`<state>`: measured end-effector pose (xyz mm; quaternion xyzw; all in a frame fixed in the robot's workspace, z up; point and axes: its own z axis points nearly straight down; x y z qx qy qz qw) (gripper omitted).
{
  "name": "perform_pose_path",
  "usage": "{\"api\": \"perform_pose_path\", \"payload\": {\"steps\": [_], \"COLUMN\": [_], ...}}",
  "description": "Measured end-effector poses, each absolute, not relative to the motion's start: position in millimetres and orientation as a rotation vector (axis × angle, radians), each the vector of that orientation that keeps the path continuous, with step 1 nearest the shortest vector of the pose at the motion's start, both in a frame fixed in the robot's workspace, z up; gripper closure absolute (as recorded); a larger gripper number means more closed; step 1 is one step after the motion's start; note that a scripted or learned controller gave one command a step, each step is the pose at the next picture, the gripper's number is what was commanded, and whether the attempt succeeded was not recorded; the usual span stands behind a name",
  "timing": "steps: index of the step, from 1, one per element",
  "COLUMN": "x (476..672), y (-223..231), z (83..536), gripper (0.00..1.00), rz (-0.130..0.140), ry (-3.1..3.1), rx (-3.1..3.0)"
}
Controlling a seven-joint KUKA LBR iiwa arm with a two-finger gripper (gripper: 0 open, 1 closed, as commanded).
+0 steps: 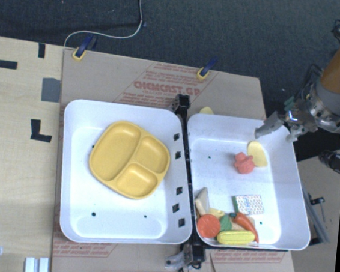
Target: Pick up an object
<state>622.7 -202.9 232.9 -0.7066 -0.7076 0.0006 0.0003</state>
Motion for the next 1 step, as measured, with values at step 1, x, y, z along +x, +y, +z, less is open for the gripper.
{"api": "perform_pose_path", "payload": {"steps": [1], "x": [601.7], "y": [-190.8], "z": [135.9], "gripper": [0.00], "rz": [0.009], "ry": [-2.217], "rx": [-2.213]}}
